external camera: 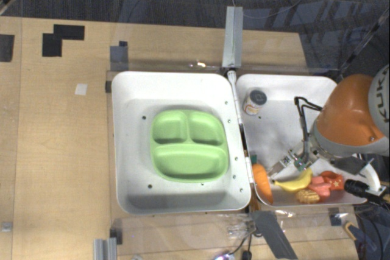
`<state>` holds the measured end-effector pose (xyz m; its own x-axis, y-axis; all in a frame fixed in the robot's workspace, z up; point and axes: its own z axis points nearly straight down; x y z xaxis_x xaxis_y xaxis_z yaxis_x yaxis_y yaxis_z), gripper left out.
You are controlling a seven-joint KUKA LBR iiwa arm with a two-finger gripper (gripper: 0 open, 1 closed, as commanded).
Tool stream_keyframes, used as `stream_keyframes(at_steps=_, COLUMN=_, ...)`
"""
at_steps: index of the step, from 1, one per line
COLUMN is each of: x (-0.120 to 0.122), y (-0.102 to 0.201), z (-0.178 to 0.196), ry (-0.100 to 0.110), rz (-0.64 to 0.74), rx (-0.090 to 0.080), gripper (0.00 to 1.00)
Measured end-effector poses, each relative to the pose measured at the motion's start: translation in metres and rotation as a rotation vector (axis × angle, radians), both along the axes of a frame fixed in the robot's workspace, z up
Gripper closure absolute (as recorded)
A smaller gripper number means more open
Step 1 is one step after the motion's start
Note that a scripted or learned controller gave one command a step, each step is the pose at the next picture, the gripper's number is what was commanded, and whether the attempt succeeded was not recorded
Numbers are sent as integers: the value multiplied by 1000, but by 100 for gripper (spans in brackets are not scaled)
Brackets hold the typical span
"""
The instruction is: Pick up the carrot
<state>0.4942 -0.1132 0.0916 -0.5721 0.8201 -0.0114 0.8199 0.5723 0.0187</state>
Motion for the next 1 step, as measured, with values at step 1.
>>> stream_keyframes(at_steps=1, x=1, y=17, z=1, ry=-7, rz=296, rx=-17, gripper=0)
